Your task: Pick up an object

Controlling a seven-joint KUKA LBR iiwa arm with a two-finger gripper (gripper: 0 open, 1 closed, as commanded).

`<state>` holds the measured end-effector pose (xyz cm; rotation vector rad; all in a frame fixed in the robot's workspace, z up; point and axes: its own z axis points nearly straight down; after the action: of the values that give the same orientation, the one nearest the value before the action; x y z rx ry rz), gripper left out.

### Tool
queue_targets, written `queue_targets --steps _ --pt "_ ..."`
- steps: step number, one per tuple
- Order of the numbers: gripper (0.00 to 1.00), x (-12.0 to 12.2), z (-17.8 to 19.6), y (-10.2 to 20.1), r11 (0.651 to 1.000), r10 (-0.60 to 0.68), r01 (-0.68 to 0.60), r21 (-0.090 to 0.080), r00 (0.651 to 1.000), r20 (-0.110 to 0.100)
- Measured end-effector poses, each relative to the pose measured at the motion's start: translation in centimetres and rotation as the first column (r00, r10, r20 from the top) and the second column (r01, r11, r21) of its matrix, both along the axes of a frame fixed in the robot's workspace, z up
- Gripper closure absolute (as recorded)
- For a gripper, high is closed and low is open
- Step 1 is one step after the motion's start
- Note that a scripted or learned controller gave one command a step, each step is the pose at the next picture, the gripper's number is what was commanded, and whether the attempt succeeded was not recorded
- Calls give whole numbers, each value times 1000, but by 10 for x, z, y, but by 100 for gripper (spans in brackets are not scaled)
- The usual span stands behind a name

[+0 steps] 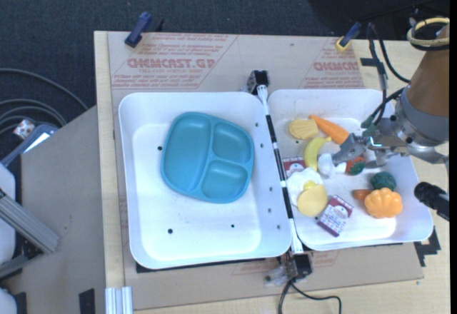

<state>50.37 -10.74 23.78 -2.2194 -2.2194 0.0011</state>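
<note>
Camera view, fixed, slanting down on the bench.

Bench (178, 56): brown board with red print, two white bins side by side on it.

Left bin (143, 234): holds a blue divided plate (207, 157), lying flat near the bin's middle.

Right bin (371, 234): crowded with toy food.

Arm (428, 91): comes in from the right, orange band above the wrist, grey wrist over the right bin's right part.

Gripper (350, 154): low in the right bin, pointing left, just right of the banana. Fingers too cluttered to read; whether they are apart or closed, or have hold of anything, cannot be told.

Carrot (330, 127): orange, slanted, just above the gripper.

Banana (313, 151): yellow, upright-ish, just left of the gripper.

Yellow piece (302, 128): near the bin's upper left, beside the carrot.

Round yellow piece (312, 200): low left in the bin, a white item touching its top.

Red packet (334, 216): tilted, beside the round yellow piece.

Pumpkin (383, 203): orange, lower right.

Green piece (383, 180): dark, just above the pumpkin.
</note>
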Motion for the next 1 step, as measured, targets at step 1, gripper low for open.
queue_targets --steps 1 --pt "0 56 -133 -65 1000 1 -1 -2 1000 22"
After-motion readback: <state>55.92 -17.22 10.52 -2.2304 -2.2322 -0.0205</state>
